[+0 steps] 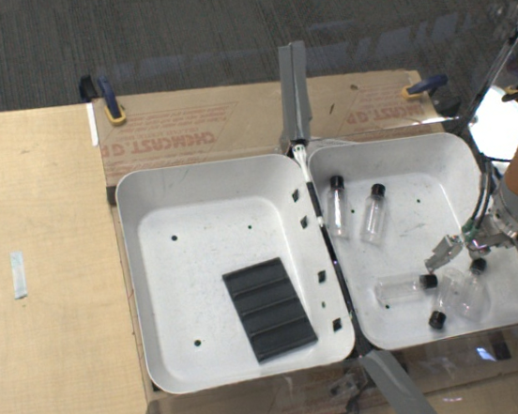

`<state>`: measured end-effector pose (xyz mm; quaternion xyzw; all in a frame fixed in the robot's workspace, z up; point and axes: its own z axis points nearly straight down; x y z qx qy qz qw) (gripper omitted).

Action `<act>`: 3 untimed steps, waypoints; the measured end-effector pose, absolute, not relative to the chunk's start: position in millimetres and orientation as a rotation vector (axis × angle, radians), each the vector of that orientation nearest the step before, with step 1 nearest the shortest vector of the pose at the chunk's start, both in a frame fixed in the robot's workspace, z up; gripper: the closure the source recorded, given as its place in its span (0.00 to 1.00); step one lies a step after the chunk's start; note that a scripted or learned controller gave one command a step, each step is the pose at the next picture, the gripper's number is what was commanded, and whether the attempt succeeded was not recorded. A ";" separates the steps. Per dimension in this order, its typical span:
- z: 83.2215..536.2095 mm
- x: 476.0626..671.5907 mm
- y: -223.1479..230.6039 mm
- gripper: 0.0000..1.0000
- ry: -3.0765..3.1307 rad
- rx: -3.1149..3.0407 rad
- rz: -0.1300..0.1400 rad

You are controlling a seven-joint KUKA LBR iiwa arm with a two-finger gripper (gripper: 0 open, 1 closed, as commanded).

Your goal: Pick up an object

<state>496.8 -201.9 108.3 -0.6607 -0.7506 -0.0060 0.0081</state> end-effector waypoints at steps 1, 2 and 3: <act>108.3 496.8 -201.9 0.00 -2.346 -2.065 -0.019; 108.3 496.8 -201.9 0.00 -2.346 -2.065 -0.019; 108.3 496.8 -201.9 0.00 -2.346 -2.065 -0.019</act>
